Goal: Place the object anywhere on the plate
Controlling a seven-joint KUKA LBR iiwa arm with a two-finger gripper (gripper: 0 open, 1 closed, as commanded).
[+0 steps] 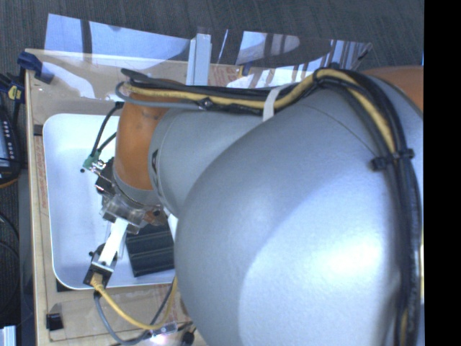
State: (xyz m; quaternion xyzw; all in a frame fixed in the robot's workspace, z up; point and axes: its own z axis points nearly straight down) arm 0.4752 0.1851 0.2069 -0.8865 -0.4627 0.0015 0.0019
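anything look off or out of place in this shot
Nothing looks spilled or broken. The arm looms close to the camera and covers most of the bench; its wrist hangs over the left bin, beside a dark ribbed block.

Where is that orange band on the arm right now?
In the camera view the orange band sits left of centre, over the left white bin, between the big grey arm and the wrist hardware just below it, with the black-and-yellow cable bundle above.
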